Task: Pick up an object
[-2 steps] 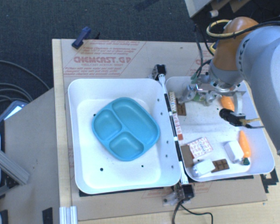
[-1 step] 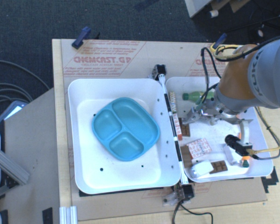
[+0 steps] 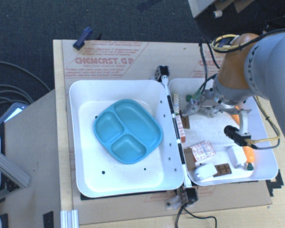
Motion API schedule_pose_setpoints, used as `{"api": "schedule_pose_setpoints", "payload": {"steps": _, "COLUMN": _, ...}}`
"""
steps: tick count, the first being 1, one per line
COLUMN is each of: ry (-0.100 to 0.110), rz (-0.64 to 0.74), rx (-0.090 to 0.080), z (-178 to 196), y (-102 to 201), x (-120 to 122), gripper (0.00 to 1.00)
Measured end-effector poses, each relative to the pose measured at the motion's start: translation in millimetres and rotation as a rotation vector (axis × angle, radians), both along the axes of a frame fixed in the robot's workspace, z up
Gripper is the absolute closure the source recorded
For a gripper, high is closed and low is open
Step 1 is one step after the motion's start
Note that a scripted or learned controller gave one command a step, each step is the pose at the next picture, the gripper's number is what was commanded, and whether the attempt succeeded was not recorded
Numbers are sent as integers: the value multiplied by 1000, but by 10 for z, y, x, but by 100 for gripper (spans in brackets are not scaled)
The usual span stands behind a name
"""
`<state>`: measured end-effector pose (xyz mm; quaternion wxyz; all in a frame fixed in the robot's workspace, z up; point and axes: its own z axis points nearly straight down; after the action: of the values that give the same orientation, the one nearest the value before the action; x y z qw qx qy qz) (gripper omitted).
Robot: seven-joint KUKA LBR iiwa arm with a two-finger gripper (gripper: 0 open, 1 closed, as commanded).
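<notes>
Orange carrot [image 3: 248,154] lies lengthwise toward the bin's near edge; the tool's [image 3: 205,103] opening cannot be made out.

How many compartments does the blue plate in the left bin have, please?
3: the blue plate has one long compartment along its upper left side, one on the right, and one at the bottom.

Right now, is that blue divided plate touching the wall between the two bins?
Apart. The camera view shows the blue plate lying in the left bin, with a strip of white floor between its right edge and the dividing wall.
</notes>
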<state>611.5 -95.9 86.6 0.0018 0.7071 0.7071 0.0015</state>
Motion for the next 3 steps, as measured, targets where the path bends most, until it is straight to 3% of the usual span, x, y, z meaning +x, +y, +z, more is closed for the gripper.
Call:
{"api": "schedule_pose_setpoints", "payload": {"steps": 1, "ry": 4, "rz": 0, "rx": 1, "z": -8, "y": -60, "x": 342, "gripper": 0}}
{"api": "schedule_pose_setpoints", "payload": {"steps": 2, "ry": 41, "rz": -6, "rx": 11, "z": -41, "y": -119, "x": 487, "gripper": 0}}
{"api": "schedule_pose_setpoints", "payload": {"steps": 3, "ry": 37, "rz": -10, "rx": -1, "z": -35, "y": -46, "x": 485, "gripper": 0}}
